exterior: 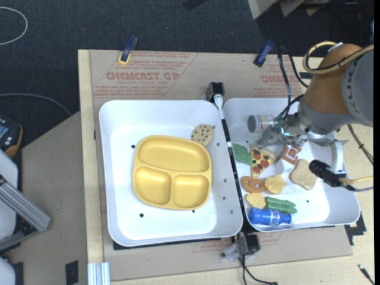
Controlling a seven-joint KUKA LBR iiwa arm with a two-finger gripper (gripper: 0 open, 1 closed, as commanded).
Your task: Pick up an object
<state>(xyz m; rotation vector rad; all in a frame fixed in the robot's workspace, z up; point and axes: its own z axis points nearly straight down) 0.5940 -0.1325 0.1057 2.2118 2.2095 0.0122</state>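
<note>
The left bin (113, 159), well away from the gripper (274, 136), holds a yellow three-compartment plate (172, 172) and a chocolate-chip cookie (203, 134) lying just off the plate's far corner.

The right bin (344, 209) is the crowded one, and the gripper hangs low over its far half, among the toy food. Whether it is parted or closed, and whether it has hold of anything, cannot be told from here (the wrist and cables crowd the spot). Just beside it on the plate side lies a green leaf-shaped piece (241, 154); just nearer the camera lies a pizza slice (259, 160). Beyond those, toward the near rim, sit a pretzel (254, 185), a pale cracker-like piece (275, 184), a green bean pod (280, 205) and a blue can on its side (270, 218). A slice of toast (303, 174) lies on the arm's side of the gripper.

The grey arm with its orange band (329, 85) comes in above the bin's far right corner, trailing black cables across it.

Both bins rest on a brown cardboard sheet (154, 76) held by blue clamps (127, 50), with dark carpet beyond.
</note>
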